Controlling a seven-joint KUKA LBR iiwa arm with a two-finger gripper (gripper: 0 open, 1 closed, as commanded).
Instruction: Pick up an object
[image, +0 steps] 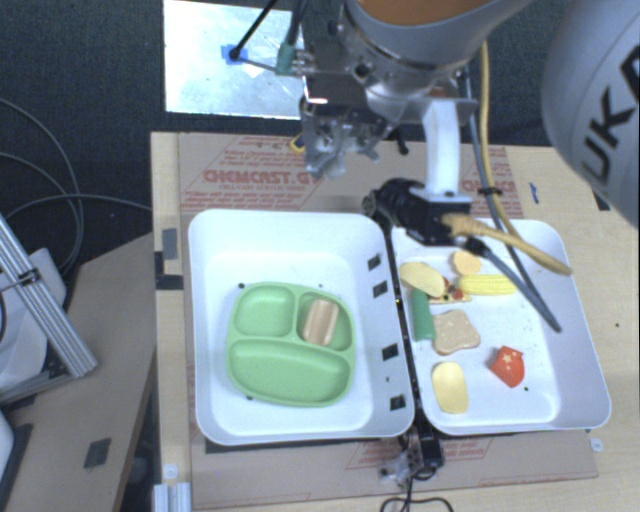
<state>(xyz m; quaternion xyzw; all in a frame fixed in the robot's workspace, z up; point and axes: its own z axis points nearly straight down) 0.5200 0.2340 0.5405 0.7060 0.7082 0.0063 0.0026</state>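
Overhead, the gripper (330, 150) was held above the cardboard behind the left bin (215, 300); whether its fingers were closed could not be told. A bread roll (320, 321) was seen in the green tray (290, 345), while toy foods were scattered in the right bin (570, 350).

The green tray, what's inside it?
The green tray in the left bin has three compartments. The upper right one holds a tan bread-like piece; the other two show bare green. What lies beneath that piece is covered.
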